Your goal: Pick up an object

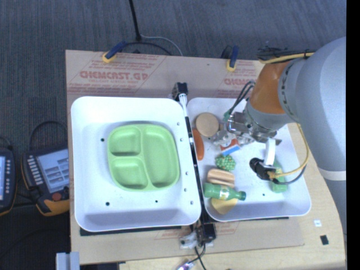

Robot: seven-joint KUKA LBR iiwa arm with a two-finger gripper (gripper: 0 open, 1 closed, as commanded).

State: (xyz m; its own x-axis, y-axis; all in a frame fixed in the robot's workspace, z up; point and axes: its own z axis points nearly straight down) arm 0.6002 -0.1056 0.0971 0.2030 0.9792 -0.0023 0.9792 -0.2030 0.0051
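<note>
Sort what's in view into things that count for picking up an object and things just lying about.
Belongs to the job:
- gripper, low in the right bin
- pickable items there: tan round piece, orange stick, green bumpy ball, hot dog, green bottle

Lying about:
- green divided tray in the left bin
- handheld controller on the floor

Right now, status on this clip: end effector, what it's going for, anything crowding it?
End effector low in the right bin, nothing seen held. Round tan piece and blue-orange item sit closest. Green bumpy ball and bottle nearby.
</note>
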